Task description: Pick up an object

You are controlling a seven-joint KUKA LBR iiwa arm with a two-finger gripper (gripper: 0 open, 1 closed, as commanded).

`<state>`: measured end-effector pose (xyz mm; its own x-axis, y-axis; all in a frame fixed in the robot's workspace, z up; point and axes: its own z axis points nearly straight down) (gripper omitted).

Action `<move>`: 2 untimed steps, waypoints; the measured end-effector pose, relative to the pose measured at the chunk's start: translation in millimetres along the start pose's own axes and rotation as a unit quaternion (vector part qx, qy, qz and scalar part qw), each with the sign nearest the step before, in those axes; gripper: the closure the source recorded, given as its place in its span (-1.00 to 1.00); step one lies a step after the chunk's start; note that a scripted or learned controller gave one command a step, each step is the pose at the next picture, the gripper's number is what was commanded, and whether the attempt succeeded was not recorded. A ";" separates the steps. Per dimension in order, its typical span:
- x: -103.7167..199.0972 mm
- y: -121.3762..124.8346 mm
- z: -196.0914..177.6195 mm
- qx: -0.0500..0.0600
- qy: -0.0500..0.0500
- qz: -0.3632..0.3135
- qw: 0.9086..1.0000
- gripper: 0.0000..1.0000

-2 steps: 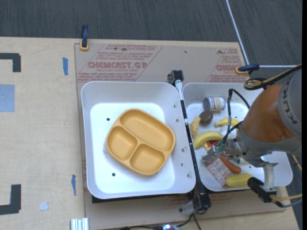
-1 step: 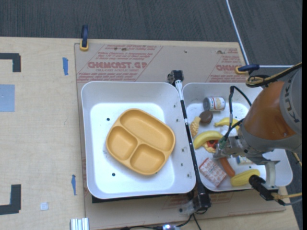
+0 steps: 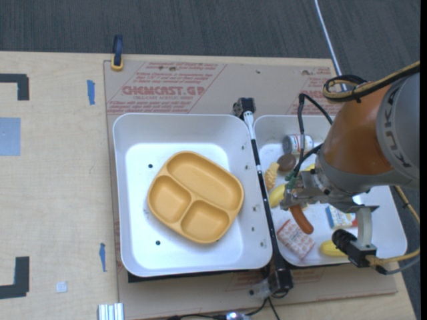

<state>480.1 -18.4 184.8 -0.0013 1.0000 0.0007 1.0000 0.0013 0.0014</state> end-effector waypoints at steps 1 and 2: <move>-39.7 -0.2 -15.0 -0.001 -0.001 0.001 1.000 1.00; -39.3 1.5 -25.2 -0.003 -0.002 0.000 1.000 1.00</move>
<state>481.6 -57.7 210.0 -0.0022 1.0000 -0.0023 1.0000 0.0022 0.0070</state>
